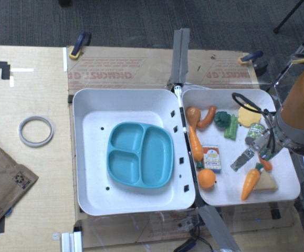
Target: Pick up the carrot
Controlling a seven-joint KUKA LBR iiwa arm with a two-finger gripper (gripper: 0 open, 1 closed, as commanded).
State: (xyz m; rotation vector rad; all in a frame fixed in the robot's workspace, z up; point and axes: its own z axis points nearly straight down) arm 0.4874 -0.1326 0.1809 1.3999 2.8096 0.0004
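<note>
The carrot (250, 182), short and orange with a green top, lies tilted in the front right part of the right bin (230, 198), against a beige wedge (268, 182). A second long orange vegetable (195, 143) lies along that bin's left wall. My gripper (244, 159) hangs low over the right bin, just above and left of the carrot's green end. Nothing shows in its grasp. The arm's wrist and cables cover the bin's right side.
The right bin also holds an orange (206, 178), a small box (211, 158), a sausage (207, 116), green vegetables (225, 122) and a yellow piece (248, 115). A teal divided plate (140, 155) sits in the left bin (88, 140). A tape ring (35, 130) lies on the bench.
</note>
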